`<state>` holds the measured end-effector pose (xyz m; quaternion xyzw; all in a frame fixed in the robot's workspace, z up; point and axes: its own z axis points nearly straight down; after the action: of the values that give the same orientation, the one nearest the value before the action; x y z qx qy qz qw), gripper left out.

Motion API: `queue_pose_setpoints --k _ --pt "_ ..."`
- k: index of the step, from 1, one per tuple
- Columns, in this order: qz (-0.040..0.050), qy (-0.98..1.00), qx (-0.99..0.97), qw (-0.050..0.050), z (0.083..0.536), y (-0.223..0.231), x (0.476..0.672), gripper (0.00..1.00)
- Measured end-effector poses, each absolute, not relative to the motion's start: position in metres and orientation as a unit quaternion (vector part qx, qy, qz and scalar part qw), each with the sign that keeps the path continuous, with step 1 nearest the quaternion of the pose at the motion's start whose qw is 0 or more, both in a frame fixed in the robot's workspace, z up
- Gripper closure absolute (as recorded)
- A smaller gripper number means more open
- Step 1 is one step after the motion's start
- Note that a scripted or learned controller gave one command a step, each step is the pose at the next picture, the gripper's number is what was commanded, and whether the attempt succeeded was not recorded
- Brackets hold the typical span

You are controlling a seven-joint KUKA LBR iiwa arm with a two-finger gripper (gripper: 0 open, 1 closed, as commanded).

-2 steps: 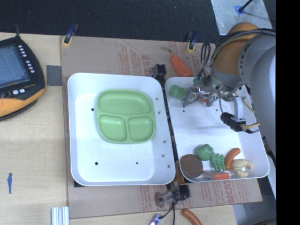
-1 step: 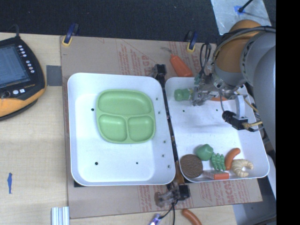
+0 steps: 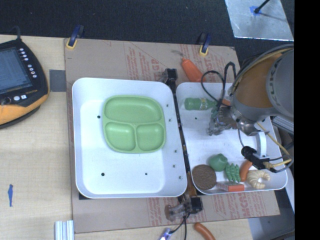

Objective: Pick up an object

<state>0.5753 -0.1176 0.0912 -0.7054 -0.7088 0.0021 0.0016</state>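
The right bin (image 3: 200, 139) holds several toy foods. A green bottle-shaped piece (image 3: 196, 104) lies at its far left. Along the near edge sit a brown round disc (image 3: 204, 175), a green pepper (image 3: 218, 161), a ridged green piece (image 3: 232, 172), an orange carrot (image 3: 245, 170), a cream pastry (image 3: 258, 179) and a small red piece (image 3: 231, 187). My gripper (image 3: 217, 123) hangs low over the bin's middle, just right of the green bottle piece and above bare bin floor. Nothing shows in its grasp.
The left bin (image 3: 90, 174) carries a green divided plate (image 3: 134, 123). An orange carrot (image 3: 191, 70) lies on the cardboard beyond the right bin. A teach pendant (image 3: 17, 84) rests at the far left. Cables (image 3: 260, 156) loop from the arm over the right bin.
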Motion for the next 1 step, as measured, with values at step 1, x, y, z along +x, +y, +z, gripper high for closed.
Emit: queue_pose_setpoints --k 1 --pt "0.0007 -0.709 -0.705 0.001 0.1923 -0.0723 0.5923 1.00"
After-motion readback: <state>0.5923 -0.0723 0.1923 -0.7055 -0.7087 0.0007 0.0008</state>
